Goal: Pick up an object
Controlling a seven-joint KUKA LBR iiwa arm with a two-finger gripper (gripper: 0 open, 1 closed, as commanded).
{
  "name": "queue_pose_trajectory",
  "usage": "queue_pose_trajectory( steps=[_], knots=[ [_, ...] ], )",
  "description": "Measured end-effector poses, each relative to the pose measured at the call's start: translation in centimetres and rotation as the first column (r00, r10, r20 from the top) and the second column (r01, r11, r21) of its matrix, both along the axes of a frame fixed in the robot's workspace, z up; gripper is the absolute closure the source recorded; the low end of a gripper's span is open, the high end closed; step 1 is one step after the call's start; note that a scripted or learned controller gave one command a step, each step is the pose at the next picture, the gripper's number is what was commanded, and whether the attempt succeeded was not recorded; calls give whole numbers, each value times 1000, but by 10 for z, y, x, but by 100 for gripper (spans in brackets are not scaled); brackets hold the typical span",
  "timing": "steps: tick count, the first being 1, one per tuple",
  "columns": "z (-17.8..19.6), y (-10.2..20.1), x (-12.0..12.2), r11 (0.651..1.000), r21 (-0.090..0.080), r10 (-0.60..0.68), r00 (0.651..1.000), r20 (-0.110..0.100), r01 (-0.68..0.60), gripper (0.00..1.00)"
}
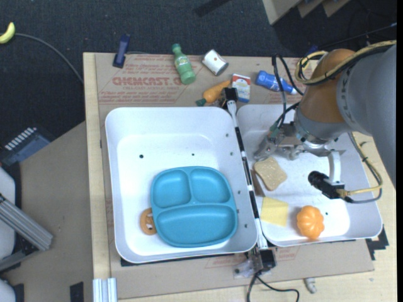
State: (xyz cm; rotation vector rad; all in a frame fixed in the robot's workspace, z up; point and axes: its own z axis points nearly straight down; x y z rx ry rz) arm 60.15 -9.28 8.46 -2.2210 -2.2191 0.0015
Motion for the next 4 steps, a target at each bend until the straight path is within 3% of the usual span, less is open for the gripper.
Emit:
queue_pose_trajectory(
  steps=[1, 2, 3, 4],
  knots=[
    [0, -6, -16, 1000, 0, 0, 1000, 0, 0, 0],
    [0, -12, -73, 1000, 0, 0, 1000, 0, 0, 0],
    [9, -11, -73, 1000, -1, 0, 1000, 2, 0, 100],
    [100, 50, -48, 1000, 0, 2, 1000, 3, -2, 100]
  ],
)
